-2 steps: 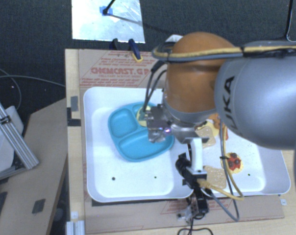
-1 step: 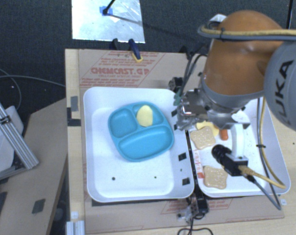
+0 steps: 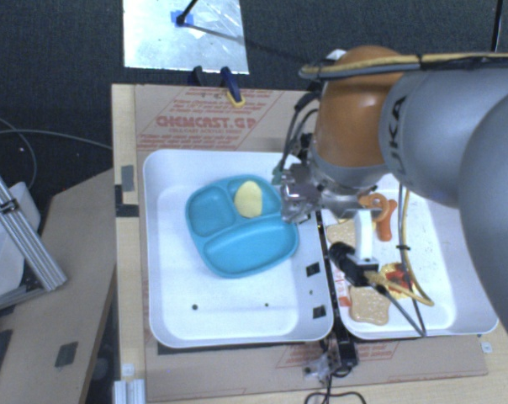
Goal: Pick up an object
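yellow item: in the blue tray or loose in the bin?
In the tray. The yellow item sits in the upper right compartment of the blue divided tray, which lies flat in the left white bin.

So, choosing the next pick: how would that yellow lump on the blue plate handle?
The yellow lump looks rounded and smooth, so it may roll or slip. It sits in a compartment of the blue plate, whose ridges would probably stop it. It seems small and likely light.

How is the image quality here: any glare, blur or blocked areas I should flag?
Camera view: even, soft lighting with weak shadows; the foil sheet at the top glares; the arm, close to the lens, looks soft and covers much of the right bin; the blue plate and yellow item are fairly sharp.
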Motion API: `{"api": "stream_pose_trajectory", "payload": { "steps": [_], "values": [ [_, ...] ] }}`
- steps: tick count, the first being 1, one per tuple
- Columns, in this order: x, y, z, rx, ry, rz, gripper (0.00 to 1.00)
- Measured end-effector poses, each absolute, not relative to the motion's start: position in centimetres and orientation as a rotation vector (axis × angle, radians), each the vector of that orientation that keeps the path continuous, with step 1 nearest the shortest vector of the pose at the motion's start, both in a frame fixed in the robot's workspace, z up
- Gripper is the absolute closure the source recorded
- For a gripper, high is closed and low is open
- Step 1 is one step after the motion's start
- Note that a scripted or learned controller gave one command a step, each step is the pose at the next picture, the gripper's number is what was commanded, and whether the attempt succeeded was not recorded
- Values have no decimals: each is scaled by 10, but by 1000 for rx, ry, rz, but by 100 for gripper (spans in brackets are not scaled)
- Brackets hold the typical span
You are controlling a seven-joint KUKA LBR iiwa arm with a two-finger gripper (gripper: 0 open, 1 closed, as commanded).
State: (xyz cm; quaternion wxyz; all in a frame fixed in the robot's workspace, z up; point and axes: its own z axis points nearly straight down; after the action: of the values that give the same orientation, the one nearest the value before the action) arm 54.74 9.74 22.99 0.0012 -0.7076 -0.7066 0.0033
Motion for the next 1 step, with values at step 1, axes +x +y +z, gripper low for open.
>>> {"api": "stream_pose_trajectory", "payload": {
  "steps": [1],
  "values": [
    [524, 101, 275, -2217, -2228, -5, 100]
  ]
}}
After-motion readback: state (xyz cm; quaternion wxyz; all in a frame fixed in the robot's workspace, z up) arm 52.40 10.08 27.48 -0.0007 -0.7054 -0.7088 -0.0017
